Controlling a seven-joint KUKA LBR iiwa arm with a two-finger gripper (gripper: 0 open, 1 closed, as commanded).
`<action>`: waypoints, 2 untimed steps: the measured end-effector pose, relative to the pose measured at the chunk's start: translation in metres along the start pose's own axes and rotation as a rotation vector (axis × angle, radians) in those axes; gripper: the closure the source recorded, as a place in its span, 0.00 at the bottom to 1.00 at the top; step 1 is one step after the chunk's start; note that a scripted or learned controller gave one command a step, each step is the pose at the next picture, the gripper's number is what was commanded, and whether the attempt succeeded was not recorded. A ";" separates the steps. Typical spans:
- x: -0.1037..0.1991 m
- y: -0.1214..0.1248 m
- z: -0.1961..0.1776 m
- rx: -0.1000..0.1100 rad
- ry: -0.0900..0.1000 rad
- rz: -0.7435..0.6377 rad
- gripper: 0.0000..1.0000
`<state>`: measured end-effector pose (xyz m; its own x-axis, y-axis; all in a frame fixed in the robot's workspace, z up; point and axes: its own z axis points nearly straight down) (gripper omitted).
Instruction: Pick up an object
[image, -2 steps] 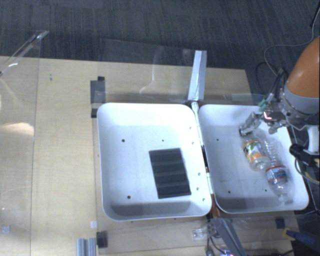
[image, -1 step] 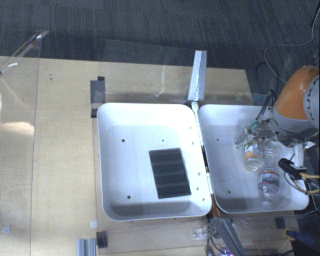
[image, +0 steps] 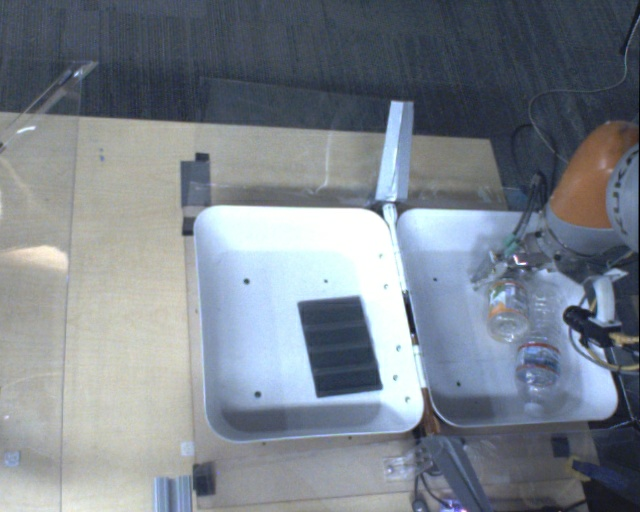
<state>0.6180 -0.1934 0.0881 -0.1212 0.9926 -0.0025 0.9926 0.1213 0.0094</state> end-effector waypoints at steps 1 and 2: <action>0.003 0.005 -0.014 -0.011 0.001 -0.004 1.00; 0.030 0.058 -0.098 0.001 0.001 -0.202 1.00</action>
<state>0.6709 -0.1564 0.1868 -0.3178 0.9481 -0.0037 0.9481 0.3178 0.0079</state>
